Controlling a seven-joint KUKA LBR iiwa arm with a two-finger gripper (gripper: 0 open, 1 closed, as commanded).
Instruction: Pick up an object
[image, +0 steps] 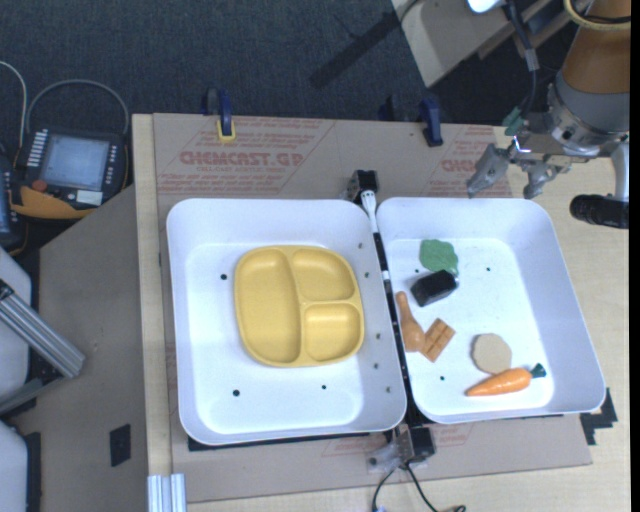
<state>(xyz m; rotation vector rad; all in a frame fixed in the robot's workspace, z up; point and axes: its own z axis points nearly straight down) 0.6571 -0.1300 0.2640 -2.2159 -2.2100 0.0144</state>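
My gripper (512, 176) hangs above the far rim of the right bin (560, 290), its two fingers spread open with nothing between them. Inside that bin lie a green leafy piece (439, 254), a black block (433, 288), an orange stick (408, 322), a brown cracker-like piece (437, 339), a round tan biscuit (491, 352) and a toy carrot (502, 381). All of them sit well below and in front of the gripper.
The left bin (200, 330) holds a yellow divided plate (298, 304). A black clip (364, 185) sits at the far end of the seam between the bins. Blue clamps (222, 110) hold the cardboard sheet under them. A pendant with a screen (68, 162) lies at far left.
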